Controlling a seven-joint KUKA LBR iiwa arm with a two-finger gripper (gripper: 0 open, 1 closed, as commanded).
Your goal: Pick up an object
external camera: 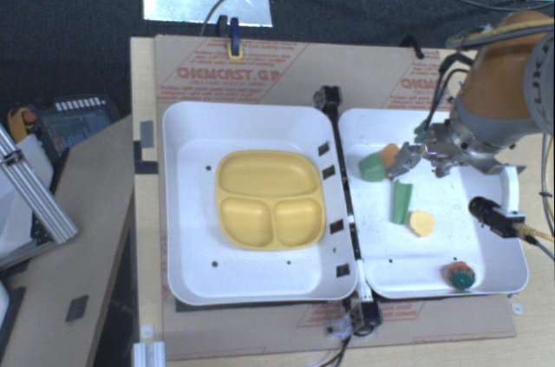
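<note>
My gripper hangs over the upper part of the right bin, open, with nothing between its fingers. Just left of its left finger lie a small orange piece and a green block. A green stick lies below the gripper, with a yellow piece beside its lower end. A red and green ball rests near the bin's front right corner.
The left bin holds a yellow compartment tray. A black divider runs between the two bins. The arm reaches in from the right over the right bin's far edge.
</note>
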